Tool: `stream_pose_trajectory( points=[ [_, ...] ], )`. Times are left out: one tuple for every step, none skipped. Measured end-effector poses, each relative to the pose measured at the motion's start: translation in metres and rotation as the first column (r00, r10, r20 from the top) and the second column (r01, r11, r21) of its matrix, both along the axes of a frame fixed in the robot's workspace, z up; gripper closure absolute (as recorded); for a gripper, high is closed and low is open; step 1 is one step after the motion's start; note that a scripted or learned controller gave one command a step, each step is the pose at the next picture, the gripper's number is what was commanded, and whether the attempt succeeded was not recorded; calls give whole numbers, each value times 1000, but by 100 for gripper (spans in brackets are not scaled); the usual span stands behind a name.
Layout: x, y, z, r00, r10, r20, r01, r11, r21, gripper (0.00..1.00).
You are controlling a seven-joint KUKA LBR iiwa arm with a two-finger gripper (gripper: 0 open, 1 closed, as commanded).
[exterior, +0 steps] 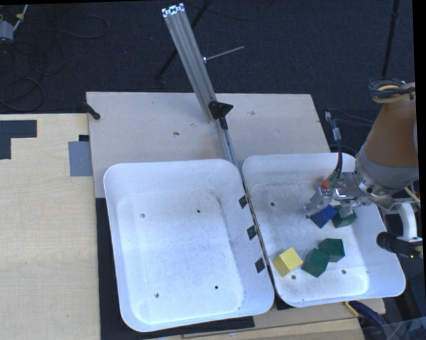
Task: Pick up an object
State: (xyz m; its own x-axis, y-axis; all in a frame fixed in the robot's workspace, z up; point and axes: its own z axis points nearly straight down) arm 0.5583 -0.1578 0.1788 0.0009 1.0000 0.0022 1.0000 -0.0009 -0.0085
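Note:
My gripper (332, 204) reaches into the right bin (290, 171) from the right side. A blue block (323, 216) sits right under its tip, with a dark green piece (345, 220) just beside it. Whether either one is between the fingers is not clear from this angle. Lower in the same bin lie a yellow block (288, 260) and two green blocks (316, 263) (332, 248) close together.
The left bin (129, 178) stands next to the right one, with a row of black clips (250, 231) along the shared rim. A slanted aluminium rail (194, 64) rises behind the bins. The arm's orange band (397, 133) hangs over the right bin's far right side.

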Motion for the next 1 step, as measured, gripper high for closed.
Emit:
stream_pose_trajectory(
  points=[
    [-41,-41,-89,1000,-3,8,3,1000,0,0]
  ],
)
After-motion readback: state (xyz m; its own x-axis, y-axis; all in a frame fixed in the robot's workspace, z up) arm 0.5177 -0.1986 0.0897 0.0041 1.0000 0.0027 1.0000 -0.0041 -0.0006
